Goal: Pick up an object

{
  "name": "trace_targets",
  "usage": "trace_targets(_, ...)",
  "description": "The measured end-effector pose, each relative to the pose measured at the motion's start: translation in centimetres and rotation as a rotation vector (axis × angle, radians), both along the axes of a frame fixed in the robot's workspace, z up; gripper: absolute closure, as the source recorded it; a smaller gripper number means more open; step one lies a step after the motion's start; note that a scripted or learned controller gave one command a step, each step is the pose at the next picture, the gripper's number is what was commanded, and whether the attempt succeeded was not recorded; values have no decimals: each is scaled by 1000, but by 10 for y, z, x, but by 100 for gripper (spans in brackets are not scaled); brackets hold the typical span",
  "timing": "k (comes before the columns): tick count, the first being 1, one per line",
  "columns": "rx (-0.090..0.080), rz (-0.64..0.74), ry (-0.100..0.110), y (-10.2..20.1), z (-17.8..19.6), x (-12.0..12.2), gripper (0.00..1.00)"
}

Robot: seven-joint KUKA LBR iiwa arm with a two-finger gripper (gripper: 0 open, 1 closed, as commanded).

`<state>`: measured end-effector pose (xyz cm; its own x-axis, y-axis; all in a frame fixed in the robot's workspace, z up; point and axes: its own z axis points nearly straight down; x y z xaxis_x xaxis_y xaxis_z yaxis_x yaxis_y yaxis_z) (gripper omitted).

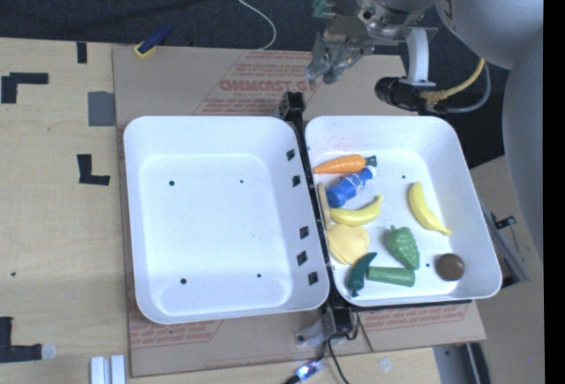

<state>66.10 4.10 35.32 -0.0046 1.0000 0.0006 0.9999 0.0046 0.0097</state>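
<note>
My pincer (328,66) hangs above the bench just beyond the far rim of the right bin (459,153), holding nothing; I judge I am raised here so the camera sees the whole bin. Its fingers look close together, though at this slant I can't be sure.

Everything worth picking lies in the right bin: a carrot (340,165) nearest me, a blue bottle (346,189) just behind it, then a banana (356,214) and a yellow disc (348,243). A second banana (427,207), a green cluster (403,246), a green tool-like toy (380,274) and a brown ball (450,266) sit further off. The carrot, lying apart, seems my easiest reach.
</note>
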Motion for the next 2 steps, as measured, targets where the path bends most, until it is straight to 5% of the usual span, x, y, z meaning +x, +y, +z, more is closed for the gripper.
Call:
trace_targets(1,1,0,-9,31,193,6,100)
trace_targets(2,-3,-4,28,40,28,6,100)
